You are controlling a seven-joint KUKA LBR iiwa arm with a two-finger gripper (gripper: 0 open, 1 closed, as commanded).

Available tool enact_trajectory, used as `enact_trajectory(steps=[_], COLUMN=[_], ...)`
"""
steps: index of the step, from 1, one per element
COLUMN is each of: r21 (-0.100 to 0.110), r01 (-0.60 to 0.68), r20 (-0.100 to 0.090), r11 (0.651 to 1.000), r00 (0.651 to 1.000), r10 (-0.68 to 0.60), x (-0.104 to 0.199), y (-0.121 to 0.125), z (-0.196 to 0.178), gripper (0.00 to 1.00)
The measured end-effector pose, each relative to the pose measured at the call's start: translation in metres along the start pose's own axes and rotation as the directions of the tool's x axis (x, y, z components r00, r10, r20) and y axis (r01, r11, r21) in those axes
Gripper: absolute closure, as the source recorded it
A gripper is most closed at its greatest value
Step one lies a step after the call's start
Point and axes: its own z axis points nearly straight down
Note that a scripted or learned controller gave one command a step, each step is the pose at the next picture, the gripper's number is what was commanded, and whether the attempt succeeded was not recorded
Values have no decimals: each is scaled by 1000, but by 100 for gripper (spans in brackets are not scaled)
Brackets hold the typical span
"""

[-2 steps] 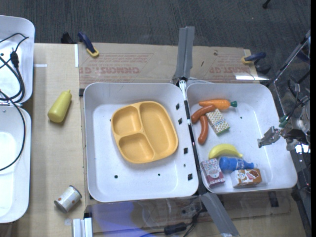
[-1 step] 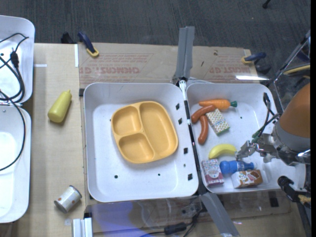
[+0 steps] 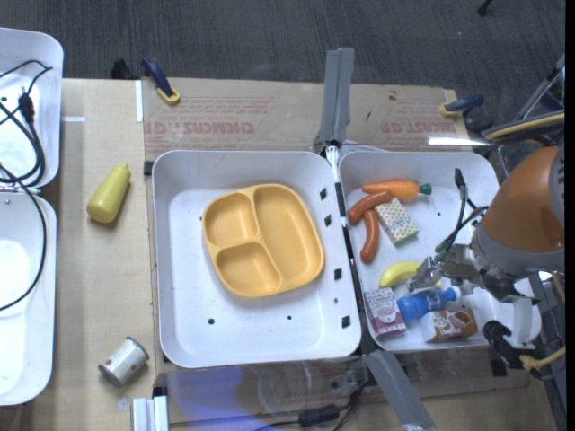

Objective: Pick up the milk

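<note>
clutter is the main risk. nearest the front wall of the right-hand white bin [image 3: 490, 171], the small pink-and-white milk carton [image 3: 383, 310] lies touching a blue plastic bottle [image 3: 428, 303], with a brown carton [image 3: 450, 324] just beside that. the grey two-finger gripper [image 3: 430, 273] hovers over the bottle and a yellow banana [image 3: 398, 273], beside the milk rather than above it; whether its claw is wide or narrow i cannot tell. a descent from here would likely catch bottle or banana. farther back, sausages and carrot lie apart.
</note>
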Motion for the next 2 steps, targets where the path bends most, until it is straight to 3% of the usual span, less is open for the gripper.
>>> enact_trajectory(steps=[1,2], r21=[-6,-14], r01=[139,267], r20=[2,5], r11=[990,964], r00=[990,964], r10=[-139,-267], x=[-55,-71], y=[5,10], z=[8,6], gripper=[0,0])
